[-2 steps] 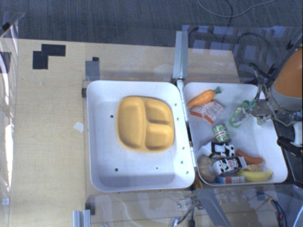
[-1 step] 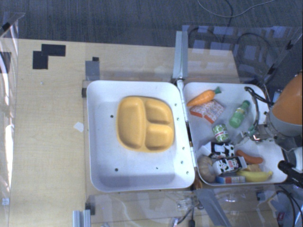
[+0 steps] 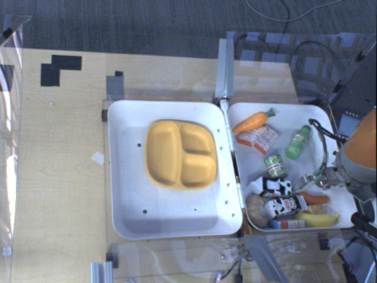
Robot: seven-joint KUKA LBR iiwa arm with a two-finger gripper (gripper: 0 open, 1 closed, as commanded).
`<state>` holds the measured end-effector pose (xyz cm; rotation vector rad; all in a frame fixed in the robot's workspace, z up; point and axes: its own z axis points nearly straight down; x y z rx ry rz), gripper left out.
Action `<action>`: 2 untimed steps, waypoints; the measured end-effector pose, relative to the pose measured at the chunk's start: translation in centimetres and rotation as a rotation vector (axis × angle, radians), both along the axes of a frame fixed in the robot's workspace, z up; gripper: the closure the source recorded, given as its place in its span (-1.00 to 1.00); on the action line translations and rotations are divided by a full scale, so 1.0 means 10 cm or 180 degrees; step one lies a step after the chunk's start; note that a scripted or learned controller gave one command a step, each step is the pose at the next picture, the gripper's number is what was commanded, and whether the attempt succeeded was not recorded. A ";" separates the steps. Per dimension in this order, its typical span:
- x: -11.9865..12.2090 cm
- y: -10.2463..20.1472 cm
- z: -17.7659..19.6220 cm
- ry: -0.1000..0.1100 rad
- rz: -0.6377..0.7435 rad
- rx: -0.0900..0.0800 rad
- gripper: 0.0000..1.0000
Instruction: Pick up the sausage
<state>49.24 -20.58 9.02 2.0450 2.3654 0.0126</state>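
The sausage [image 3: 314, 198] is a short red-orange link lying flat near the front right of the right bin [image 3: 306, 112]. It sits between a cow-patterned carton [image 3: 285, 205] on its left and a banana [image 3: 318, 219] in front of it. My gripper [image 3: 321, 179] reaches in from the right edge and hangs just behind and above the sausage, close to it. The grey arm with its orange band [image 3: 360, 148] covers the bin's right wall. Nothing is visibly held.
The right bin also holds a carrot [image 3: 253, 122], a red snack packet [image 3: 260, 138], a green bottle [image 3: 297, 141], a small can [image 3: 274, 164], a second cow-patterned carton [image 3: 277, 186] and a brown lump [image 3: 254, 206]. The left bin [image 3: 126, 158] carries a yellow divided tray [image 3: 179, 153].
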 end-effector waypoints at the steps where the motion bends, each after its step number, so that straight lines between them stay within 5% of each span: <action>1: 0.49 0.02 -0.01 0.0015 -0.0407 0.0017 -1.00; 2: -0.01 0.01 0.00 0.0009 -0.0298 0.0012 -1.00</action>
